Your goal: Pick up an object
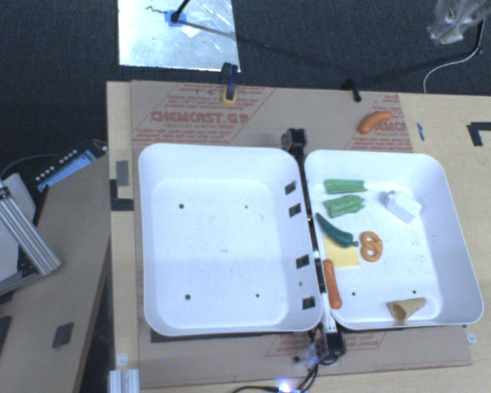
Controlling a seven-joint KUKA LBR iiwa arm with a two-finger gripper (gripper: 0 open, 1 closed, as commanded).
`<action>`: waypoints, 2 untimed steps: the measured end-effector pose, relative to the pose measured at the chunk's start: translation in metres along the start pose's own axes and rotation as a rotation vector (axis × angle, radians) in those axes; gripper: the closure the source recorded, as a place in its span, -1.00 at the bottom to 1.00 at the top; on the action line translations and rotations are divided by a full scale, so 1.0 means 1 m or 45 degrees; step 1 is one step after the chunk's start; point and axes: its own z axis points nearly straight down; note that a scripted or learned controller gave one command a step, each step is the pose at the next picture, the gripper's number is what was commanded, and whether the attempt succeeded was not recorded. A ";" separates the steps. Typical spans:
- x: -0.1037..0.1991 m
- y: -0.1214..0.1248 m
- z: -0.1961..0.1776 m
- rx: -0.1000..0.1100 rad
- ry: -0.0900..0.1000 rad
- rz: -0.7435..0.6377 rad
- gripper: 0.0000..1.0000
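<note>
- Claw [457, 15] sits at the top right corner of the view, above the dark floor, well apart from both bins; pale and blurred, so I cannot tell its state. Nothing visible in its grip.
- Table [188, 109] carries a brown printed board with two shallow white bins side by side.
- Left bin [159, 166]: bare white floor with a few small dark dots.
- Right bin [442, 187] holds the objects:
- Two green pieces [344, 186] near its upper left, one above the other, the lower one tilted.
- A dark green curved piece [336, 230] just below them, touching a yellow square [344, 255].
- A pretzel [370, 246] just right of the yellow square.
- A white block [401, 206] toward the upper right, alone.
- An orange sausage [332, 284] lying along the bin's left wall, near the lower corner.
- A tan cone [407, 308] lying on its side near the bottom edge.
- A second orange sausage [375, 122] lies outside the bins, on the board above the right bin.
- A yellow and blue clamp [228, 84] sits at the board's far edge.
</note>
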 end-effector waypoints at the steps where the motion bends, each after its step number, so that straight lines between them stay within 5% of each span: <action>1: -0.065 -0.032 0.000 0.001 0.001 0.000 1.00; 2: -0.012 0.002 0.000 -0.002 0.003 -0.016 1.00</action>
